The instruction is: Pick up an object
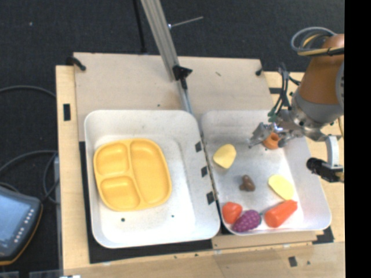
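Note:
My gripper (268,136) hangs over the upper right part of the right bin (232,123), with a small orange object (271,141) showing between its fingertips. Below it in the bin lie a pale yellow piece (225,155), a small brown thing (247,183) and a yellow slice (281,186). Along the bin's near edge sit a red piece (231,211), a purple bunch of grapes (247,220) and an orange-red piece (280,212).
The left bin (185,213) holds a yellow divided plate (132,172). A metal pole (162,33) slants up from between the two bins. The arm's orange band (322,80) stands over the right bin's far right corner.

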Controlling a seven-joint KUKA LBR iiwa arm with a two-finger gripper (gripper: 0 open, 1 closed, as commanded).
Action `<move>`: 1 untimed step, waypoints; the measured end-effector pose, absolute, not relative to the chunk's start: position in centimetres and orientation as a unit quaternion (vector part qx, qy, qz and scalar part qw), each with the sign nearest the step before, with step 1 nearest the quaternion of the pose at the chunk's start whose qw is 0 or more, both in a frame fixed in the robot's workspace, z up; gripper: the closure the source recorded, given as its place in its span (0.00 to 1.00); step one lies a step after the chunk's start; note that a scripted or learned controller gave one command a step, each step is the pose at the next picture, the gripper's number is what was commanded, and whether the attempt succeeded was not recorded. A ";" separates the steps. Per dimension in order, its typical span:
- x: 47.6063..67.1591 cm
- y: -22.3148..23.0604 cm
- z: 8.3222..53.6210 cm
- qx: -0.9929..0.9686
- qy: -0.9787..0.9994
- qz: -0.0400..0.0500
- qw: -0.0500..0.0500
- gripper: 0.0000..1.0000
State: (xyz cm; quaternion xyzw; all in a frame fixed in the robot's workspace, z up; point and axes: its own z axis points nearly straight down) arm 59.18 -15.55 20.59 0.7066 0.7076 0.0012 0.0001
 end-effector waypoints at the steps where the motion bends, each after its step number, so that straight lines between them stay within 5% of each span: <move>1: 51.6 -10.1 12.0 0.707 0.707 -0.003 -0.005 0.00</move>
